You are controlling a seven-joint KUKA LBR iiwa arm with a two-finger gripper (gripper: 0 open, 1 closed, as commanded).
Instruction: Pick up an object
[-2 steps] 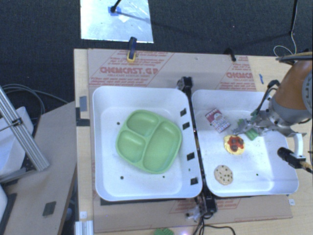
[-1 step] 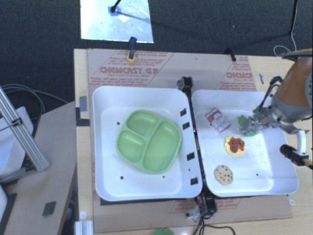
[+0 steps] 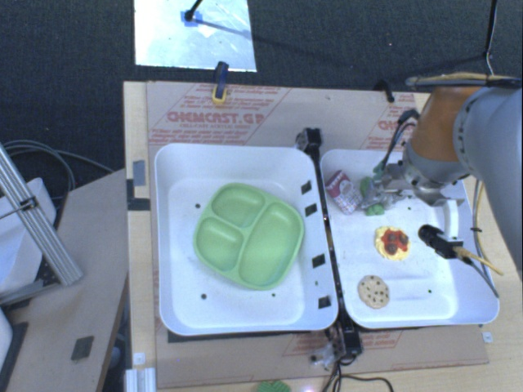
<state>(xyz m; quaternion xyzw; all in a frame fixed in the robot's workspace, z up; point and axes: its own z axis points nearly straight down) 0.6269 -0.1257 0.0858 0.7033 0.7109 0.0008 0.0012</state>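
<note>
Our gripper [image 3: 374,196] is low in the right bin [image 3: 470,305], near its back left corner. We cannot tell how it is set. A small green thing [image 3: 375,210] sits right under it, touching or almost touching. A crumpled red and white wrapper [image 3: 341,192] lies just to its left, by the bin's left wall. The pizza toy [image 3: 392,242] is near, toward the front, and the cookie [image 3: 374,291] is farther front. Our arm [image 3: 458,133] comes in over the back right corner, bent down.
</note>
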